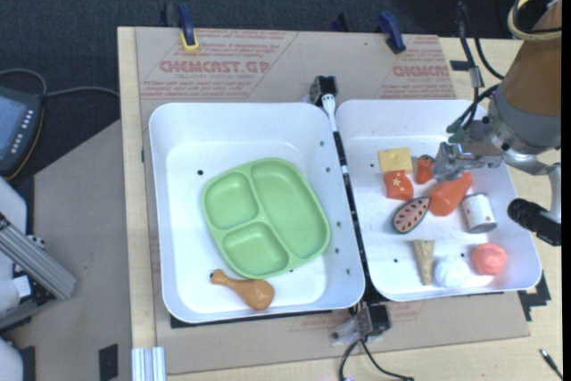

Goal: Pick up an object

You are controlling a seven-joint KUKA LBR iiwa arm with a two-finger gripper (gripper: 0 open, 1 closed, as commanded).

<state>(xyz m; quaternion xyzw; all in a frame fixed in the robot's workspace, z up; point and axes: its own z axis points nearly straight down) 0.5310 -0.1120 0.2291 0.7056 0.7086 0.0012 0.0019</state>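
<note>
A toy drumstick [244, 288] lies at the near edge of the left bin [169, 192], touching a green divided plate [265, 217]. In the right bin [375, 277], an ice-cream cone [425, 260], a white lump [457, 273] and a pink ball [489, 259] sit nearest. Behind them lie a spotted oval toy [411, 215], a white cylinder [477, 211] and an orange carrot-like piece [451, 193]. Farther back, a red block [398, 184] and a yellow block [394, 160] adjoin. The gripper [453, 158] hangs over the carrot's far end; whether it is clenched cannot be told.
</note>
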